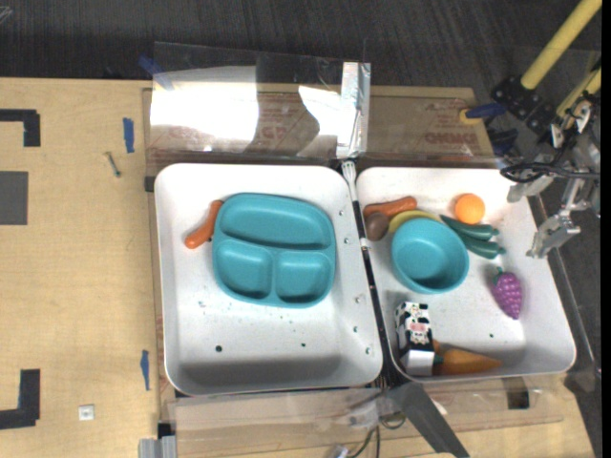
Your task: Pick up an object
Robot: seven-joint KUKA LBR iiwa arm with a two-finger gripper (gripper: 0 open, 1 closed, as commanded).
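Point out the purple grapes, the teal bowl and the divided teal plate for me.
purple grapes (508, 293), camera view, middle of the bunch
teal bowl (430, 256), camera view, inside of the bowl
divided teal plate (271, 225), camera view, large upper compartment

The pale wooden desk (76, 256) is carrying two shallow white bins sitting side by side, touching: the left bin (191, 351) toward the middle, the right bin (544, 337) near the desk's right edge. Black tape marks (27, 127) are lying along its left edge.
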